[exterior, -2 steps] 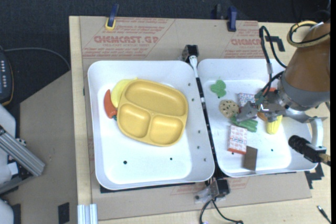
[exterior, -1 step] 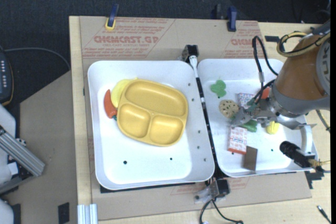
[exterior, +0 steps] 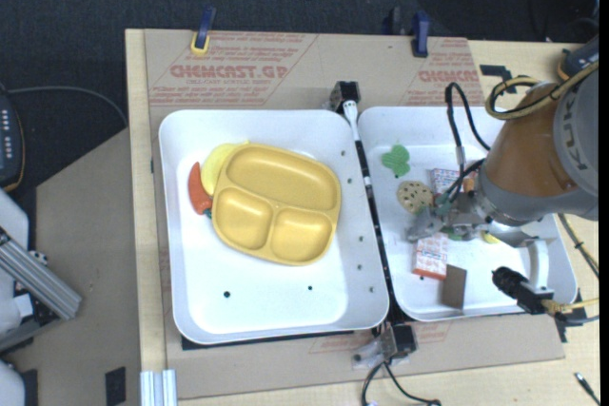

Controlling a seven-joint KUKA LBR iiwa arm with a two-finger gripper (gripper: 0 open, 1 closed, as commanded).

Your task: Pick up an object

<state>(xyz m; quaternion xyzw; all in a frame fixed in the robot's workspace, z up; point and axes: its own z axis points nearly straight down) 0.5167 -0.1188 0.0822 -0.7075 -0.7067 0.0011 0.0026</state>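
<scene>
My gripper (exterior: 436, 222) is low in the right bin (exterior: 533, 299), near its middle. A round speckled cookie (exterior: 413, 196) lies just to its upper left. A red and white packet (exterior: 431, 258) lies right below it, with a brown block (exterior: 454, 286) further toward the front. A second red and white packet (exterior: 444, 179) sits just behind the gripper, partly covered by the arm. A green piece (exterior: 396, 158) lies at the back left of this bin. I see nothing held in the gripper.
The left bin (exterior: 257, 299) holds a yellow divided plate (exterior: 276, 203) with a red-orange item (exterior: 198, 189) poking out at its left edge. The grey and orange arm (exterior: 533, 162) covers the right part of the right bin.
</scene>
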